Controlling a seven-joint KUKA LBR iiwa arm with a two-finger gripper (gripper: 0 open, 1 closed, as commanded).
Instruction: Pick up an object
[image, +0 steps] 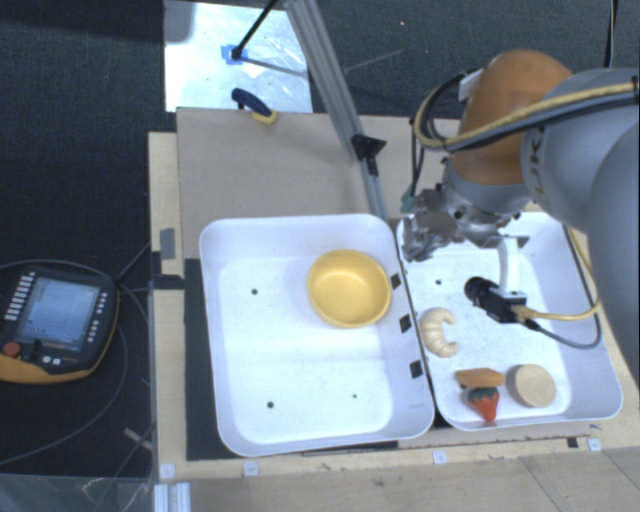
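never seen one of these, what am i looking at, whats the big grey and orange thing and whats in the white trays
This is a single picture from a camera fixed above a bench, looking down at a slant. The big grey shape with the orange band is a robot arm reaching in from the right. Its gripper hovers over the far left corner of the right shallow white bin. That bin holds a pale croissant-shaped toy, a round tan disc, a small orange-brown piece and a small red piece. The left shallow white bin holds a yellow bowl. All these things lie on the bin floors, so nothing is picked up yet.
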